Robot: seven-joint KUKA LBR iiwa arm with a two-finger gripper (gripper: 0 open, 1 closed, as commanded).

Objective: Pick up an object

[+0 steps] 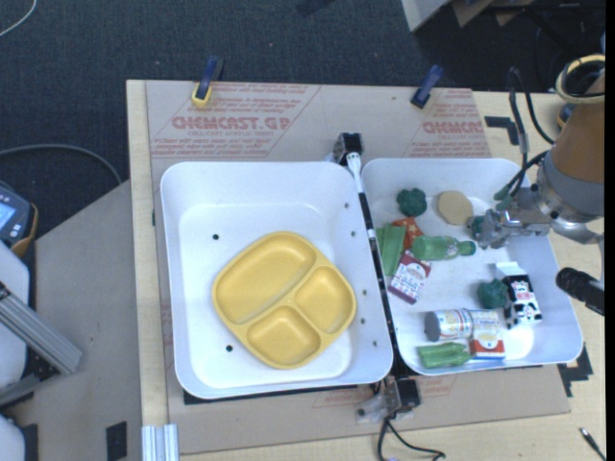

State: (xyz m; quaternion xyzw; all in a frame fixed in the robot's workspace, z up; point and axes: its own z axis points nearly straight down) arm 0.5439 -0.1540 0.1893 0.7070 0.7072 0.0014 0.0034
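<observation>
One fixed camera looks down on the bench (288, 113) from above at a slant, standing far enough back to take in both white bins whole. The left bin (183, 257) fills the middle of the view, and the right bin (562, 325) lies toward 3 o'clock. Dark floor runs along 12 o'clock, and the arm (581, 152) enters from 3 o'clock.

left bin (183, 257): divided tray (283, 299) inside | right bin (567, 339): bottle (444, 249), can (463, 324), carton (407, 280) inside
</observation>
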